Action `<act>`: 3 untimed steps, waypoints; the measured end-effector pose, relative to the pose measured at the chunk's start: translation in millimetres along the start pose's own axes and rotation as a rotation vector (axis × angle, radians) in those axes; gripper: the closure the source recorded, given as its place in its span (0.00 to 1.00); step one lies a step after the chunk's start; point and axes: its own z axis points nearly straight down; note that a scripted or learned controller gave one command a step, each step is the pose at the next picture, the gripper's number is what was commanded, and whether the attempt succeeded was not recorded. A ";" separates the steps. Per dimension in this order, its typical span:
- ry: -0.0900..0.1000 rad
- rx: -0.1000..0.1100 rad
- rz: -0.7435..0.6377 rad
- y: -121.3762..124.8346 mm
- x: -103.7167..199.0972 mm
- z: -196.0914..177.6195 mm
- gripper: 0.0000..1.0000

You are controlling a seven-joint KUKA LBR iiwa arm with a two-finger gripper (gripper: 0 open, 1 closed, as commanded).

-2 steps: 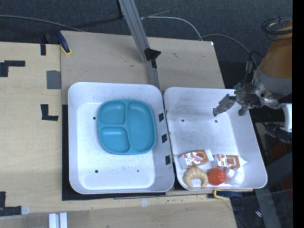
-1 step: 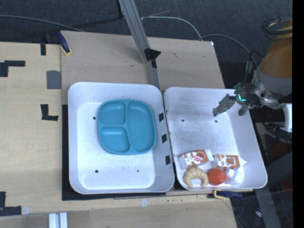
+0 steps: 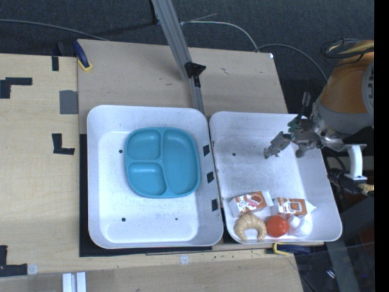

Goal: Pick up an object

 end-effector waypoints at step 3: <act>0.000 -0.004 0.000 -9.4 -0.7 97.3 1.00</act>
